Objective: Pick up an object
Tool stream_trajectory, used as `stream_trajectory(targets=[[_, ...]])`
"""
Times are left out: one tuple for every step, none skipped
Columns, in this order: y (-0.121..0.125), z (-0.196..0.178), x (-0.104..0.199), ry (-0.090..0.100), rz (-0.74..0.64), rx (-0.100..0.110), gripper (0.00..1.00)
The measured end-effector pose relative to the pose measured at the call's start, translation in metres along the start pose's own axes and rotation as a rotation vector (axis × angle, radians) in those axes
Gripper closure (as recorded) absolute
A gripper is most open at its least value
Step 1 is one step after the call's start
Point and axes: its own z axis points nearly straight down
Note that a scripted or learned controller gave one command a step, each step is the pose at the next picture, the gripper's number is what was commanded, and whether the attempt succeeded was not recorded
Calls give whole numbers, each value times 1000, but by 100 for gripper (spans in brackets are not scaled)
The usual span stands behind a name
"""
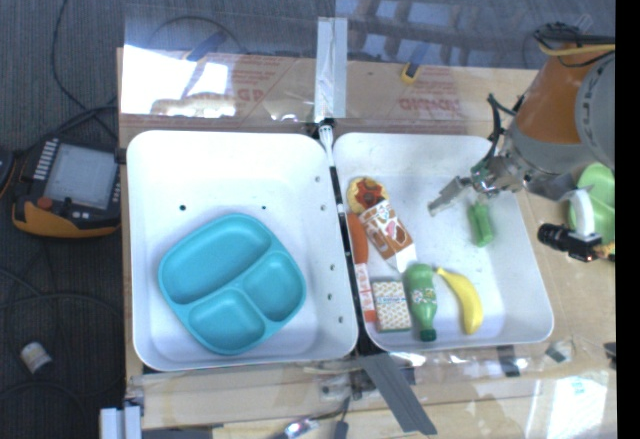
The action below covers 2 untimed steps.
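Just below the pincer [472, 185], in the right-hand bin [520, 322], lies a small green object [482, 224], the nearest candidate for the pick. The pincer hangs low over the upper part of that bin with one finger [447, 195] reaching out to the left; whether it is spread or pressed together cannot be told from this view, and nothing is seen between its fingers. Farther below lie a banana [464, 299] and a green bottle [422, 299], side by side; to the lower left, along the bin's inner wall, sits a tight cluster of small packets [386, 230]. Recommended procedure: select the green object, since it lies apart from its neighbours. Centre the pincer over its middle, align the fingers across its short axis, descend vertically, close, then lift straight up. Avoid the packet cluster, where a clean grip is judged unlikely.
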Motion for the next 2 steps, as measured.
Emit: stream_trajectory(targets=[[-7,34,-9,9,-87,1,0],[-28,19,-11,8,-165,7,0]])
